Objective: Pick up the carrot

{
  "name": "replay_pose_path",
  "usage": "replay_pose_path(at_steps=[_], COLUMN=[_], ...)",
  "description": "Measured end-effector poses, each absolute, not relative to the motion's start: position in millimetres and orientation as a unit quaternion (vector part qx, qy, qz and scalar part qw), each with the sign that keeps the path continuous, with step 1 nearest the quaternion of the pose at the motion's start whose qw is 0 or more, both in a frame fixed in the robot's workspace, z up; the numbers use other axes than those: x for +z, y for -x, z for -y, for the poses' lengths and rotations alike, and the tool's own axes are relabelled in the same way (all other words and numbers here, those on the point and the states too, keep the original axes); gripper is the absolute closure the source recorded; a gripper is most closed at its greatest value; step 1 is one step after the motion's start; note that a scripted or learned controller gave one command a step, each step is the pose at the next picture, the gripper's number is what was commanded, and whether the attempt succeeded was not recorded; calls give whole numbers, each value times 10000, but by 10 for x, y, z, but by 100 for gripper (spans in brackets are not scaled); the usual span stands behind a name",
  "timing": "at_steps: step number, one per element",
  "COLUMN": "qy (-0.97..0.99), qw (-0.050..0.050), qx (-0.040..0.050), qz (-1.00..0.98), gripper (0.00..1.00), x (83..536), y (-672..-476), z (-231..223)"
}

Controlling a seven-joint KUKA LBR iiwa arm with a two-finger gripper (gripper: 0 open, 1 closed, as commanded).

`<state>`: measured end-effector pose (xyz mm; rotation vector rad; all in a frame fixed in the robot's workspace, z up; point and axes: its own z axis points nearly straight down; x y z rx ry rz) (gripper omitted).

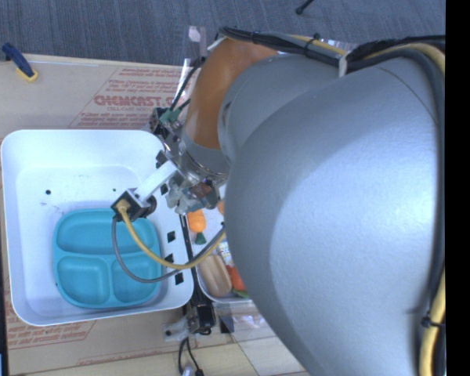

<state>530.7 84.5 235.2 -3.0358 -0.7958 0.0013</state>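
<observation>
Tool (189,198) hovers near board (125,100) (printed "CHEMCAST").

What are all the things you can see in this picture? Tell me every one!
white bin: one in full view, white, left side of the bench
divided tray: one, light blue, lying in the white bin, toward its near end
second bin: one, white, right of the first, mostly covered by the arm
orange piece: one, orange, in the gap by the arm, maybe the carrot, too hidden to be sure
tan item: one, tan, in the second bin
cardboard sheet: one, brown with red print, under the bins
clamp: one, blue and yellow, far left corner
arm: one, grey with orange band, reaching from the right
pincer: one, over the bins' shared edge
</observation>
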Motion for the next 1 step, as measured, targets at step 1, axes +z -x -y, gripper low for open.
replay_pose_path(at_steps=[1], qy=[9906], qw=[4], qx=[27], qz=[1364], gripper=[100], x=[2418], y=[-4954], z=[-532])
